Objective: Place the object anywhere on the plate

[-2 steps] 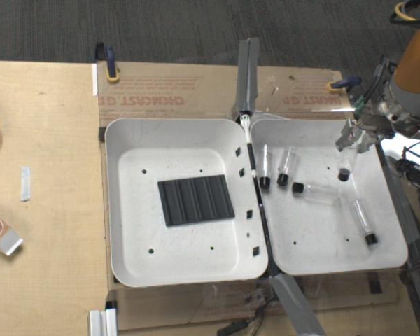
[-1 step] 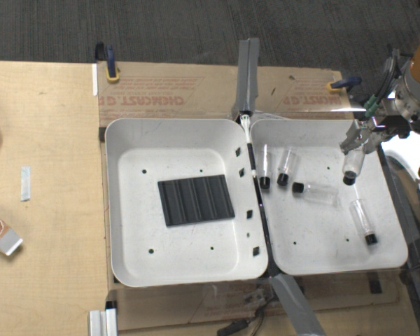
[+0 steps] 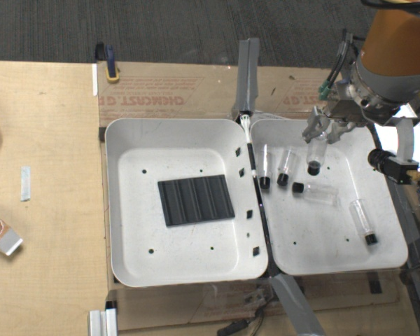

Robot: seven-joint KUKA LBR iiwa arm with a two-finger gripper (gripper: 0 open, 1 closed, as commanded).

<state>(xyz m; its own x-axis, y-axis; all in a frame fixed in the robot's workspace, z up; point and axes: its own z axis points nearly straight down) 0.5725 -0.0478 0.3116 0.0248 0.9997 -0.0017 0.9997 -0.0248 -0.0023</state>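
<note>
gripper [image 3: 315, 140] clenched on clear tube [image 3: 313, 156] | 12 o'clock of right bin [image 3: 378, 257] | fingertips blurred | plate [image 3: 196, 200] left bin [image 3: 126, 208]

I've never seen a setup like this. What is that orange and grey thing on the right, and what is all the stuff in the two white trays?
You are looking down at a slant from one fixed camera above a bench. The orange and grey thing is a robot arm reaching in from the right. Its claw hangs over the right bin with a clear black-capped tube between its fingers. More such tubes lie loose in that bin. The left bin holds a dark ribbed plate, where the tube should go.
</note>
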